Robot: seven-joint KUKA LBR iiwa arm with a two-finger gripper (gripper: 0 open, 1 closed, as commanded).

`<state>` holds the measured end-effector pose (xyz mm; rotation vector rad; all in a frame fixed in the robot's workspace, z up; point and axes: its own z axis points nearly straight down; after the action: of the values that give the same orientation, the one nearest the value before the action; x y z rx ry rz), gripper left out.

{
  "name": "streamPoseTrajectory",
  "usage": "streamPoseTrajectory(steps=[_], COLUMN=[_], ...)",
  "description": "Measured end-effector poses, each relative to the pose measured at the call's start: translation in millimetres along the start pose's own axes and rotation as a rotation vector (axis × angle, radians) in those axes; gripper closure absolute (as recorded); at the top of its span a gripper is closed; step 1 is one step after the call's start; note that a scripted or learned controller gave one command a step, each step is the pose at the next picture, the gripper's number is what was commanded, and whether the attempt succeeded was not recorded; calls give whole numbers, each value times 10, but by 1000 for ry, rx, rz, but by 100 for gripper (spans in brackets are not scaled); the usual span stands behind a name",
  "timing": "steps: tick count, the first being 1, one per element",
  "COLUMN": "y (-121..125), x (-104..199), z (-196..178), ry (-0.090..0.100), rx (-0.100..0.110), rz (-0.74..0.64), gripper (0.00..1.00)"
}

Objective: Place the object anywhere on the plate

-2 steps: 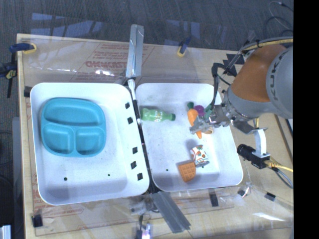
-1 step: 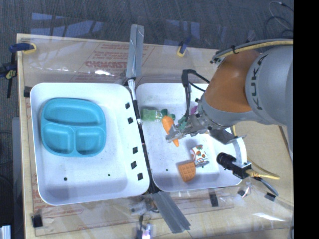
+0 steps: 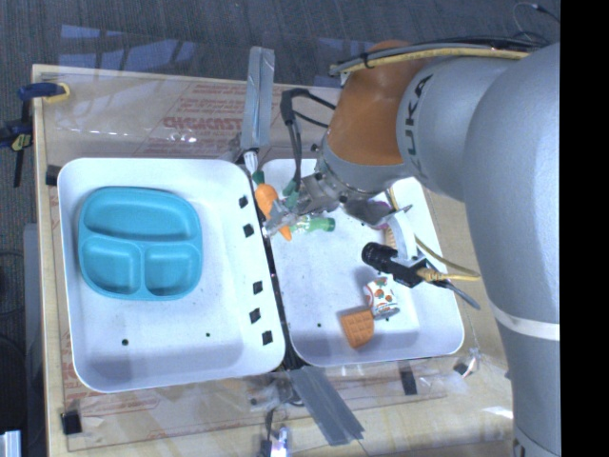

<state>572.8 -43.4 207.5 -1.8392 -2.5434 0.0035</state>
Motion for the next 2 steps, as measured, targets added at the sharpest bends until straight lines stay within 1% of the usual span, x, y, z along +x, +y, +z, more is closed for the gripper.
streamPoseTrajectory(steps=[1, 2], y=[434, 617], x=[666, 1283], z=[156, 155], ry=[-1, -2], rx=[-1, -4], rz=[-53, -178], gripper=[100, 100])
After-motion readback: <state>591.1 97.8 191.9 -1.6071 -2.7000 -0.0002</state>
